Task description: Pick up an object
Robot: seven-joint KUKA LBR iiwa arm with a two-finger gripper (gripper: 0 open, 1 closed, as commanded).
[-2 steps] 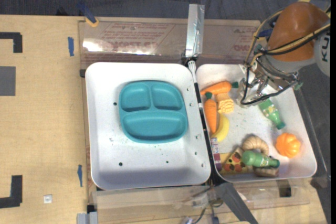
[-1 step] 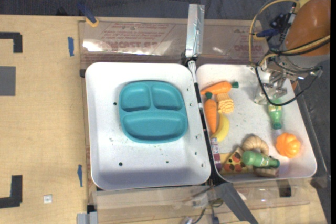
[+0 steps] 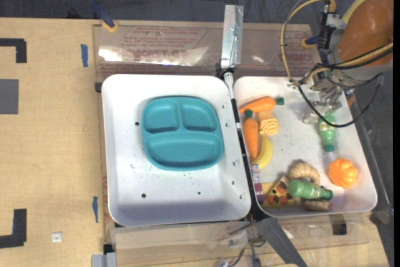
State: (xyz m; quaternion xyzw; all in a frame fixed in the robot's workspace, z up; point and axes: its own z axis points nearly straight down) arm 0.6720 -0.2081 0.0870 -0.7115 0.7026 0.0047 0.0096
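My gripper (image 3: 325,113) hangs low over the back right part of the right bin (image 3: 364,153), under the orange wrist. Just in front of it, touching or nearly touching its tip, lies a small pale green toy (image 3: 328,136). Whether the toy is held does not show. Other toy foods lie in the same bin: two carrots (image 3: 262,104) (image 3: 250,135), a corn piece (image 3: 269,127), a banana (image 3: 266,154), an orange fruit (image 3: 343,172), a tan bread piece (image 3: 303,169), a dark green vegetable (image 3: 307,189) and a pizza slice (image 3: 277,194).
The left bin (image 3: 125,184) holds a teal divided plate (image 3: 182,132). Yellow and black cables (image 3: 294,28) loop from the wrist over the right bin's back wall. A taped divider (image 3: 232,34) stands behind the gap between the bins.
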